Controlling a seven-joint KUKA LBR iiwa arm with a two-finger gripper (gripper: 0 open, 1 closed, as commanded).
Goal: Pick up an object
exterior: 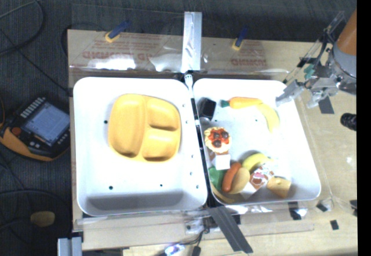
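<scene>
Crowding is judged the main risk: most of the toy food in the right bin [301, 133] is heaped at its near end, where a hot dog [232, 177], a green-yellow fruit [255, 160] and a small cake [218, 139] touch one another, so a grasp aimed there could be deflected or could pinch two pieces at once. A banana [268, 114] is taken as the easier target. It is seen lying flat in the far part of the right bin, its long axis running from the far side toward the near right, its far end just beside an orange carrot [245, 102], whose long axis runs across the bin. A grasp along the banana's length could slip off its curve; one across it is judged safer. The claw [288, 95] is seen above the far right rim, near the banana, with nothing visibly held; how far it is open cannot be told. A yellow divided tray [144, 127] is seen in the left bin [87, 191].
</scene>
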